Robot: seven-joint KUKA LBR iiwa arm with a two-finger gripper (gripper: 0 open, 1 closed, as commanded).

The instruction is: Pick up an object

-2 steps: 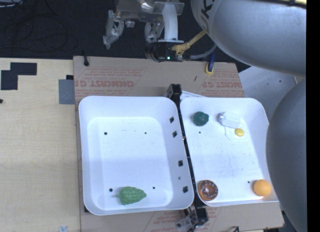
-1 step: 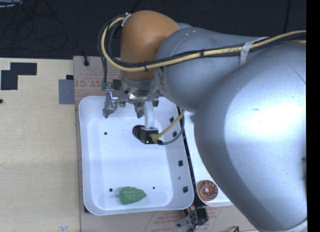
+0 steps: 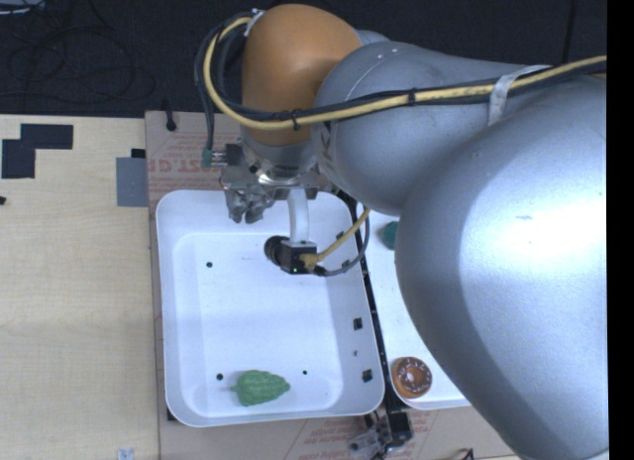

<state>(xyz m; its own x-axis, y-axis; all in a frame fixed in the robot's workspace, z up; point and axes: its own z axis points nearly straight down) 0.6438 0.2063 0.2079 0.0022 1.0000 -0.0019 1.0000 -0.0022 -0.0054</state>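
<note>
Pale wooden bench (image 3: 69, 299) carries two white bins. Over the far end of the left bin (image 3: 178, 299) hangs the gripper (image 3: 248, 208); whether it is apart or together I cannot tell. A green lumpy object (image 3: 261, 387) lies well apart from it, by that bin's near wall. A brown ring (image 3: 410, 377) lies in the right bin (image 3: 388, 314).

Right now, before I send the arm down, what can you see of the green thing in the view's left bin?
The green lump is small, bumpy and matte, maybe soft plastic or foam, wider than tall. It lies flat on the white floor of the left bin, close to the wall nearest the camera, touching nothing else in it.
</note>
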